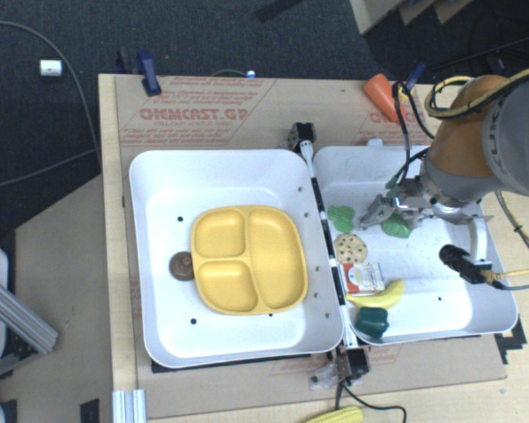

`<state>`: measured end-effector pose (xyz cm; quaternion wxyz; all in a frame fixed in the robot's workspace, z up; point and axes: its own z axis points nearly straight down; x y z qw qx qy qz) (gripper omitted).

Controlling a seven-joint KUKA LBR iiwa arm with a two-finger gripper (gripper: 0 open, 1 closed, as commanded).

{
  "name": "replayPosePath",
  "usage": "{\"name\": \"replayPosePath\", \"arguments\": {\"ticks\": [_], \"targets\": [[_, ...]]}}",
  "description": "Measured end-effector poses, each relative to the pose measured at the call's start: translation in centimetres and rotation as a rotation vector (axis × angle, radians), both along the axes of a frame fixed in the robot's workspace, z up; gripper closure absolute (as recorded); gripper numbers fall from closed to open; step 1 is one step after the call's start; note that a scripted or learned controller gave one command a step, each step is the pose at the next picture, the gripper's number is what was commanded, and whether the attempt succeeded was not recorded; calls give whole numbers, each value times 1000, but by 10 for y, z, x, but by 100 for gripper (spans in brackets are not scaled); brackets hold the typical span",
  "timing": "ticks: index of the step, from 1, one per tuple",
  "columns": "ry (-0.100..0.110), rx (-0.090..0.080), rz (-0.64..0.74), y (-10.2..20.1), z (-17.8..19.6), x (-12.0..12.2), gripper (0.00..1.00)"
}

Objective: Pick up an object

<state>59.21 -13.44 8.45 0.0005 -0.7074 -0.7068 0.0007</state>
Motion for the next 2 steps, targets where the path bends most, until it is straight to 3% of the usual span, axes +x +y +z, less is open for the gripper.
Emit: {"name": "replayPosePath", "arguments": {"ticks": [1,2], "targets": [[-4,-2,0,-54,1,44,0],[-1,1,1,-18,0,7,0]]}}
